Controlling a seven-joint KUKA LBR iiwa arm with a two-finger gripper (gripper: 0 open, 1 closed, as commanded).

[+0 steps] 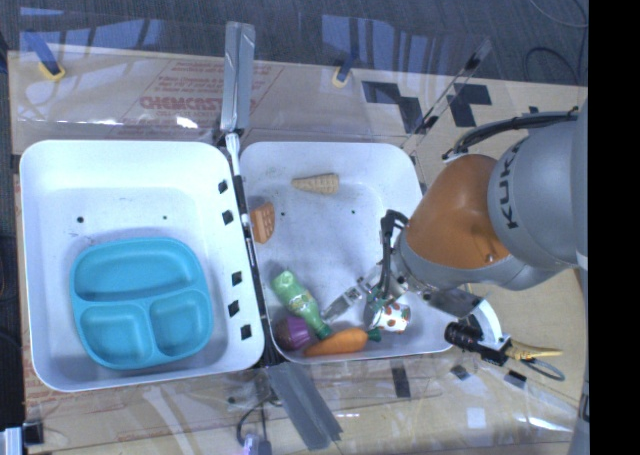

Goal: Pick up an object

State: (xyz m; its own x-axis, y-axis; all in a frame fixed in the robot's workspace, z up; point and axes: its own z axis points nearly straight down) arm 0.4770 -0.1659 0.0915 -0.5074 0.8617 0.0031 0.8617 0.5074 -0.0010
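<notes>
two shallow white bins sit side by side, and the work is in the right bin point(400, 158), where the gripper point(378, 295) hangs low in the lower right part of the frame beneath the arm's orange band point(450, 223). whether the jaws are open or closed i cannot tell; the metal parts there blur together, and nothing is plainly seen between them. just beside the gripper, at its lower right, lies a small white patterned object point(393, 317), which looks the likeliest target. to the lower left of it lie a carrot point(340, 343), a purple vegetable point(295, 331) and a green toy point(297, 298), bunched near the bin's lower left corner. further up are an orange piece point(263, 223) by the left wall and a tan cone point(316, 183) near the top. the left bin point(40, 173) holds a blue divided tray point(140, 301). to do this well, i judge the arm should centre over one separate item, come straight down, close firmly and lift slowly; the bunched toys risk a poor grasp, and the bin's near wall leaves little room.
</notes>
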